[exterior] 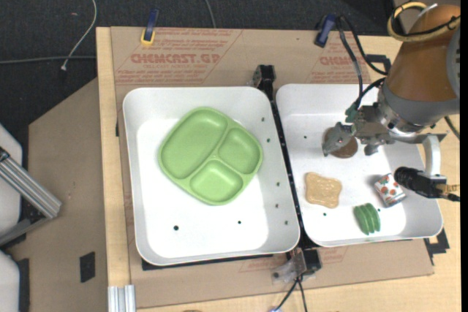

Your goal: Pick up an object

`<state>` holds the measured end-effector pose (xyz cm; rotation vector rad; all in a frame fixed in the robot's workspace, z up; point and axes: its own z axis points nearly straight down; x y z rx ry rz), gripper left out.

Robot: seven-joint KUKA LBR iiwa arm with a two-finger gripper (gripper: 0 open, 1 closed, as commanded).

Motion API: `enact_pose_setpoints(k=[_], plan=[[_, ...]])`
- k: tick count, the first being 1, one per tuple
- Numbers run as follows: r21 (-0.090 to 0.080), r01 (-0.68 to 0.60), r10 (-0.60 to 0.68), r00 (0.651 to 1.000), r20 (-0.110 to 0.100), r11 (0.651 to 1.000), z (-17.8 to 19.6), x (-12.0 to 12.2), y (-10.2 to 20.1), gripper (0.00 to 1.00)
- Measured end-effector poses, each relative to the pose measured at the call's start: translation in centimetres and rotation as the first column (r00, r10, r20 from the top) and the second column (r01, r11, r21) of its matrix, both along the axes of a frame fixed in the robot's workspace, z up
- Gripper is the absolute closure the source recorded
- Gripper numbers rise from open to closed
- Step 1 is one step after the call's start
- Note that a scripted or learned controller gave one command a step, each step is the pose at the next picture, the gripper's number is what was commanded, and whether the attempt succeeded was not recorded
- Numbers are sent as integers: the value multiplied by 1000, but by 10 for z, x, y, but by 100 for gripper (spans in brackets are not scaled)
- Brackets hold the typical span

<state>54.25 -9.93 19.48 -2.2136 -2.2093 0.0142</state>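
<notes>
Here we are over the right bin [307,102], and the gripper [336,141] hangs low in its upper half, right on top of a brown round piece [349,150]. Only a sliver of that piece peeks out from under the grey metal, so its full shape is hard to call. From this angle I cannot tell whether the tool is wide or narrow, and nothing shows it holding anything.

That brown piece looks like the target, judging by how closely the gripper sits over it. My read: it is small and light, probably a stiff toy-like item with a smooth skin, so it may skid on the slick white floor if nudged off-centre. The best hold would be across its middle, squeezing the two opposite edges, with the tool coming straight down.

Other candidates lie nearer the front of the same bin. There is a tan flat piece [323,190], low and thin, which would be awkward to get under. A green ridged piece [367,218] sits near the front rim, and its ribs ought to give good purchase. A small white and red block [387,190] rests to the right, boxy and easy to pinch on its flat sides.

Over in the left bin [139,157], a green divided plate [210,155] lies flat, well apart from the action.
</notes>
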Motion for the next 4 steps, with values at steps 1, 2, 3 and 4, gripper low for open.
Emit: enact_pose_setpoints(k=[1,2,3,4], plan=[[-2,-2,2,1000,14,1000,7,3,0,0],[-1,-2,2,1000,9,1000,-37,1,6,0],[-1,-1,1,1000,10,1000,-80,-1,1,0],[-1,-1,1,1000,12,1000,-111,-2,1,0]])
